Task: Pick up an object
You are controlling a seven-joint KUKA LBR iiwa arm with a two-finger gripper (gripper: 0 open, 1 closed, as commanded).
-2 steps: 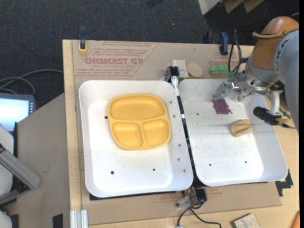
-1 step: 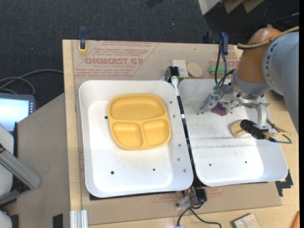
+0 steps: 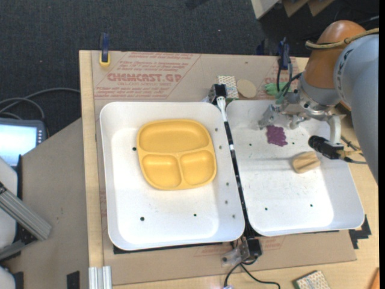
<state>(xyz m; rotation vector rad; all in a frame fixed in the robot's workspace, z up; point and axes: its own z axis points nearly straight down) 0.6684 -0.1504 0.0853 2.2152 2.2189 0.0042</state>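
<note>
- Left shallow white plastic bin (image 3: 120, 215): holds a yellow three-compartment plastic plate (image 3: 176, 153), lying flat toward the far side.
- Right shallow white plastic bin (image 3: 289, 209): holds a purple grape-like cluster (image 3: 276, 135) at the far side and a tan wooden block (image 3: 305, 162) to its near right, apart.
- Hand (image 3: 283, 117): positioned just beyond the purple cluster; opening width cannot be determined.
- Desk (image 3: 90, 161): carries both bins.

Illumination is bright and even, apparently from overhead. The white bins (image 3: 174, 221) approach overexposure, with soft shadows along their inner walls. The yellow tray (image 3: 176, 153) shows mild sheen. Focus is adequate centrally; the arm (image 3: 361, 71) at right appears slightly blurred.
</note>
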